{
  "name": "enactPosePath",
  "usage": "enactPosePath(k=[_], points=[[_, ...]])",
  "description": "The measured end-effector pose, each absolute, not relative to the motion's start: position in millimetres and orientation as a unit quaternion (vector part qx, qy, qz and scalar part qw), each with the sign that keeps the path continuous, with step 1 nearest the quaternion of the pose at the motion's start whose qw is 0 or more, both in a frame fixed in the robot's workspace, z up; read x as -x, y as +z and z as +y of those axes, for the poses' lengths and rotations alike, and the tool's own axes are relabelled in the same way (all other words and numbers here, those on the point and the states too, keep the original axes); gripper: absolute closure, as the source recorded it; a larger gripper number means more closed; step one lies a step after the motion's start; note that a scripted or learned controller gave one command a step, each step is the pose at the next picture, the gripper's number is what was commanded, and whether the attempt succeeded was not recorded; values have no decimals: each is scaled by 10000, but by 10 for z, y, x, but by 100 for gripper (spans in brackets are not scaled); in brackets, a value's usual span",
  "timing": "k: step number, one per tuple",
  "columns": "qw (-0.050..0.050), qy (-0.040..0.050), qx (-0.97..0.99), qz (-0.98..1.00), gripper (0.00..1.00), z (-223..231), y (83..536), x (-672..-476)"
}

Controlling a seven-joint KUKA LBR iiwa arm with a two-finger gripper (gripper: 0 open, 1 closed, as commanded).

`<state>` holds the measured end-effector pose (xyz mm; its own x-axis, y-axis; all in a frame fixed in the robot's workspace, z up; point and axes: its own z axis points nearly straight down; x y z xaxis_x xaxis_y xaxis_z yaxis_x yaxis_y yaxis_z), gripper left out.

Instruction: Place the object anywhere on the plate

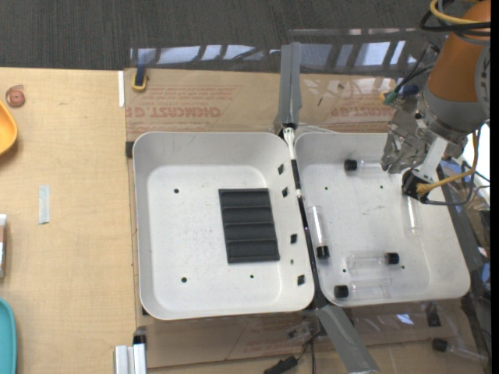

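Note:
A black ridged plate (pixel 249 224) lies flat in the middle of the left white bin (pixel 156 209). The right white bin (pixel 444 275) holds several clear tubes with black caps: one (pixel 317 224) along its left wall, one (pixel 370 262) near the front, one (pixel 362 290) at the front edge, and one (pixel 411 213) toward the right. A small black-capped piece (pixel 351 164) sits near the back. My gripper (pixel 394 159) hangs over the back right part of the right bin, just right of that piece, and I see nothing held in it.
The grey arm with its orange band (pixel 460 61) comes in from the upper right, trailing yellow cables (pixel 437 184). A metal divider (pixel 290 84) runs between the bins at the back. Left of the bins is a wooden bench top (pixel 62 209) with an orange item (pixel 5 131) at its edge.

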<state>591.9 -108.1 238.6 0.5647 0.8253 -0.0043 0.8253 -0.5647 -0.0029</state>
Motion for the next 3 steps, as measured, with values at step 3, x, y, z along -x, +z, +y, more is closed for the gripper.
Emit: enactPosePath(k=[3], points=[[4, 20, 8038, -5949, 100, 540, 2270, -6552]])
